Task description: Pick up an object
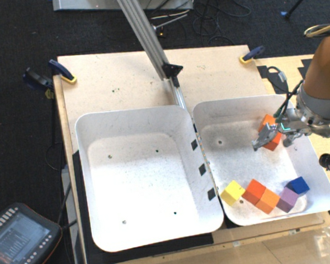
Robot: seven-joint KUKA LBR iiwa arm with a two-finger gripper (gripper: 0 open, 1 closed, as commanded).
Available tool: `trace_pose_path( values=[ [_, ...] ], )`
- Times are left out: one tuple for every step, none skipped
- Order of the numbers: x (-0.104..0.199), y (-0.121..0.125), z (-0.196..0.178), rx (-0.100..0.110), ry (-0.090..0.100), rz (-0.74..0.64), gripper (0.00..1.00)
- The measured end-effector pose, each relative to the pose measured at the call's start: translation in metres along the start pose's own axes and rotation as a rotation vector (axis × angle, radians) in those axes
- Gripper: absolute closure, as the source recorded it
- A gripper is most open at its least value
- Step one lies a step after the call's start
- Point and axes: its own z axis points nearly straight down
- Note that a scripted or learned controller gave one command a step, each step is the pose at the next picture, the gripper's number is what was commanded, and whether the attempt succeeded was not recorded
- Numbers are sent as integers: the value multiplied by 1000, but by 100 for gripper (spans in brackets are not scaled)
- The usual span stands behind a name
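Single fixed camera, mounted high above the pale speckled wooden bench (147,77), looking down at a slant toward its far edge. Mid distance: both shallow white plastic bins, left (137,176) and right (238,123), fit whole in frame, plus dark floor all round. The grey and orange arm (325,80) enters from the frame's right side.

Two white bins sit side by side on the bench: the left bin (138,179) and the right bin (235,126). The arm (325,80) enters at the right edge, its gripper (267,139) low in the right bin, touching an orange block (270,129). Along that bin's lower edge lie a yellow cube (233,192), orange blocks (261,195), a purple cube (287,198) and a blue cube (298,185)
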Motion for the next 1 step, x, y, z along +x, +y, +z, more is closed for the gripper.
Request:
trace_pose_path(
  values=[
    [0,1,-2,-4,-1,1,0]
  ],
)
